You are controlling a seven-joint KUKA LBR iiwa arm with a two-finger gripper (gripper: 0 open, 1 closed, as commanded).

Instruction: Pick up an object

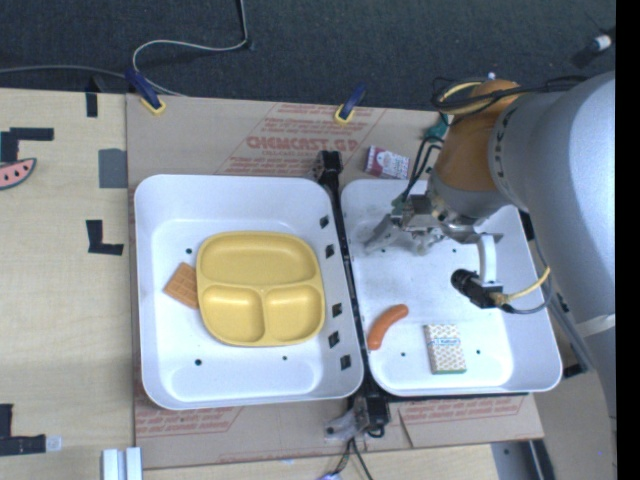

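My gripper [398, 238] hangs low over the upper left part of the right bin [520, 368], fingers spread open with nothing between them. An orange sausage-shaped piece [387, 325] lies on the bin floor below the gripper, apart from it. A small pale box [445, 349] with a printed top rests to the right of the orange piece, near the bin's front. In the left bin [165, 368] sits a yellow divided plate [262, 286]. A brown cracker-like square [182, 286] pokes out from under the plate's left edge.
A small dark red packet [385, 162] lies on the cardboard behind the right bin. The grey arm with its orange band [470, 153] and a yellow cable cover the bin's right side. Black clips line the divider between the bins.
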